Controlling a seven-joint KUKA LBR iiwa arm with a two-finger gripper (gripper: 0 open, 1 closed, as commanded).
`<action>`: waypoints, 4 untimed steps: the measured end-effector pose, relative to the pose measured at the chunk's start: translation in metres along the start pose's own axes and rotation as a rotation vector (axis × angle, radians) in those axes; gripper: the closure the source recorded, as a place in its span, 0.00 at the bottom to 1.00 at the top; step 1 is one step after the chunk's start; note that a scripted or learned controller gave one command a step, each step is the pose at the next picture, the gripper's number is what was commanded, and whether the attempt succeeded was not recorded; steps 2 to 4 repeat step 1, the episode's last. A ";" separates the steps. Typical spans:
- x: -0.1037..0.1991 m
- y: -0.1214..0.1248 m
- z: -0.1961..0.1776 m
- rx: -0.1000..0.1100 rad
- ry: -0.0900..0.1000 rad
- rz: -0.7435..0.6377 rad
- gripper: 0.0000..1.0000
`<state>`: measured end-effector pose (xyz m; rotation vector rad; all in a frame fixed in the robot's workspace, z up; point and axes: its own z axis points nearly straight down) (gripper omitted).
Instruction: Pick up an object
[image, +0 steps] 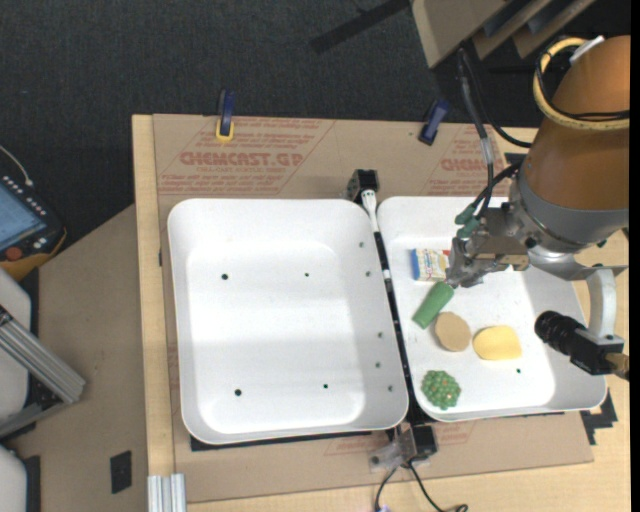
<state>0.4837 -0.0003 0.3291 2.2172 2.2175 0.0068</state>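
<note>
While the gripper (462, 277) hangs low in the right bin (570, 400), right at the top end of the green stick (434, 304) and beside the small white packet (429, 263), I can't tell what it's got. Looks like the grab step to me; next it needs a clean lift. Tan puck (452, 331), yellow lump (497, 343) and green ball (440, 388) sit nearer the front.

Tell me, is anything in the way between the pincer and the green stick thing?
Nothing visible blocks it. The pincer hangs right above the green stick in the right bin. The small box lies beside them, not between.
</note>
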 end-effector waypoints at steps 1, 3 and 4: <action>0.000 0.001 -0.010 -0.002 -0.001 -0.001 1.00; 0.000 0.001 -0.010 -0.002 -0.001 -0.001 1.00; 0.000 0.001 -0.010 -0.002 -0.001 -0.001 1.00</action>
